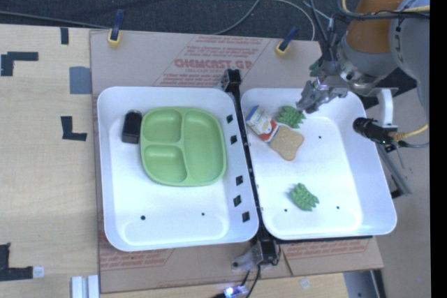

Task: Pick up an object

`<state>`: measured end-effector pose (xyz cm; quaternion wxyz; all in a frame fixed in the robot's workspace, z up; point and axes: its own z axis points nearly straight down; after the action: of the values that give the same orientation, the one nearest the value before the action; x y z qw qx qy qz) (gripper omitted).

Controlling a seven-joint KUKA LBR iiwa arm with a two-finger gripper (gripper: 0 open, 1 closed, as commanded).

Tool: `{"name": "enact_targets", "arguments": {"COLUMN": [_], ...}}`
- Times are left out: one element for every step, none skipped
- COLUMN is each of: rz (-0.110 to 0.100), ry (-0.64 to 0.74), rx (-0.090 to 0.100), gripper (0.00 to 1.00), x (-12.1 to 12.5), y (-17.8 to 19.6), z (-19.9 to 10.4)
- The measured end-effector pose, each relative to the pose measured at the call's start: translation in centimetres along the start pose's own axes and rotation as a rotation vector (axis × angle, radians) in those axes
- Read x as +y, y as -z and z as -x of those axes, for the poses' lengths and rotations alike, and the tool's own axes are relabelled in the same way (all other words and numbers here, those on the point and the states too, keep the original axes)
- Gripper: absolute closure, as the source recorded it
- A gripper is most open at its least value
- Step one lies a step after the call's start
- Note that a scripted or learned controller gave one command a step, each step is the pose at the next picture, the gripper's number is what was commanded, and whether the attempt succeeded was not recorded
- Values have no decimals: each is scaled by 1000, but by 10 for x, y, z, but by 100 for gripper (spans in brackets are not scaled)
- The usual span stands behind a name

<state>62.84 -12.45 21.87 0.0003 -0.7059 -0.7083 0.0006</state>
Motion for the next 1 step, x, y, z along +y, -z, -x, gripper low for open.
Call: {"name": "enact_targets", "arguments": {"rz": [0], "ry": [2], "rx": [1], "gripper": [100], "x": [-2], "y": [10], "z": [-53]}}
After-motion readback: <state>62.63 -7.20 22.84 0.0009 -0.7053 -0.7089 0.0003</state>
